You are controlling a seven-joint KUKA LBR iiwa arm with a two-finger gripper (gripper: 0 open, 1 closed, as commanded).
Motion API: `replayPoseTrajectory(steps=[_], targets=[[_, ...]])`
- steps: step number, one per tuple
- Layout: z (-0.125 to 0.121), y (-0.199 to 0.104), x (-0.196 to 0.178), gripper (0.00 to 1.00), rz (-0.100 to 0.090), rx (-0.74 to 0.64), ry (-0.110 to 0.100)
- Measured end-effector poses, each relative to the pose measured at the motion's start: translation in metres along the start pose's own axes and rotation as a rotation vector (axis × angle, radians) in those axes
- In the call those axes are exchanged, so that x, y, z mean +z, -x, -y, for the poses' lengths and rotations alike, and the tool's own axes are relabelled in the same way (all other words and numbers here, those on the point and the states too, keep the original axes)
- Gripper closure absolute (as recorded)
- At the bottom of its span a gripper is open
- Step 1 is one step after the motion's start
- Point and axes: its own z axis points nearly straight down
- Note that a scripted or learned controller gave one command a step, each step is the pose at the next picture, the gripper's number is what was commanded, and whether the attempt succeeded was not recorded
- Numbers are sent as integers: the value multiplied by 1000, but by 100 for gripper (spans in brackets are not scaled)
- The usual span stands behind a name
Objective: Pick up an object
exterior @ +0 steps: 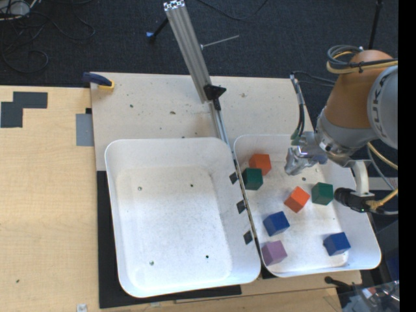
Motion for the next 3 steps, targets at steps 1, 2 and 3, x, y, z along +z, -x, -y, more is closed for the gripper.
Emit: replayPoseTrajectory(steps=[1, 2, 3], targets=[[-1, 1, -46, 100, 1, -4, 1], [-2, 3, -91, 100, 1, -5, 1], [12, -42, -71, 100, -2, -8, -7]])
